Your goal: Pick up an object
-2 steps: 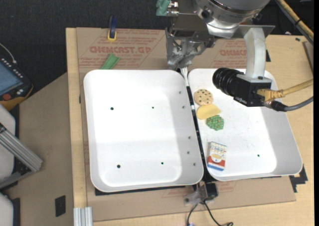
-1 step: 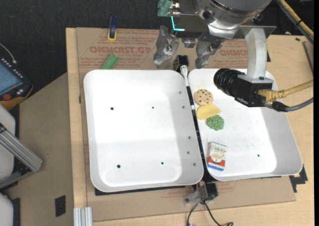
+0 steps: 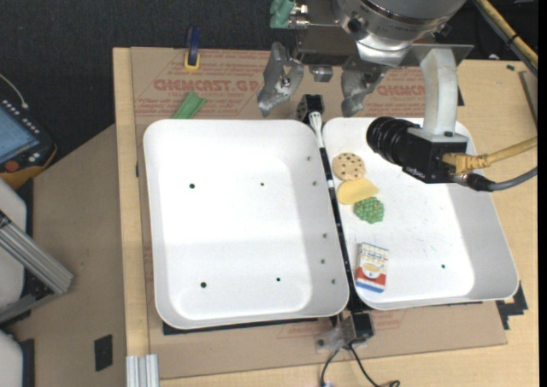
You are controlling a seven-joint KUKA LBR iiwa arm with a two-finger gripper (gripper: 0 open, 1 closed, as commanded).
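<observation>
The gripper [image 3: 314, 90] hangs with jaws wide and empty above the far rim between the bins; the cookie [image 3: 348, 165], yellow piece [image 3: 356, 191], green piece [image 3: 369, 209] and small carton [image 3: 372, 266] lie in the right bin [image 3: 466, 249], probably awaiting a descent.

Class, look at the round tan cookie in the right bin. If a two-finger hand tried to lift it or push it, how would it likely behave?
The cookie looks flat and low, so fingers may struggle to get under it. It looks stiff, so it would probably slide, not roll. It touches the yellow piece, so a push would likely move both.
</observation>
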